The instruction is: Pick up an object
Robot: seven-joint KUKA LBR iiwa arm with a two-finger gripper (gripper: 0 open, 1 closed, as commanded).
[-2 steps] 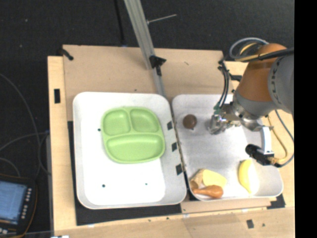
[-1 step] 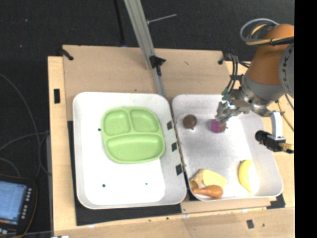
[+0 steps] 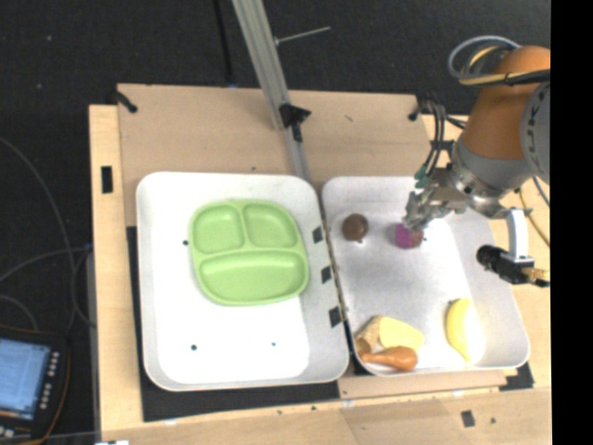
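Over the right bin's (image 3: 482,360) far end, my gripper (image 3: 414,222) sits directly above the small purple rounded object (image 3: 407,237). Finger spread: cannot tell. Risk: it looks round, so an off-centre close may squirt it toward the brown ball (image 3: 355,227).

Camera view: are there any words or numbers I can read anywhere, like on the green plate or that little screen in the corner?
No readable text anywhere.
The small dark handheld screen at the bottom left glows blue, but whatever it shows is too small and blurred to read.
The light green three-compartment plastic plate in the left shallow white bin bears no words or numbers.
The toy foods in the right shallow white bin carry no labels.
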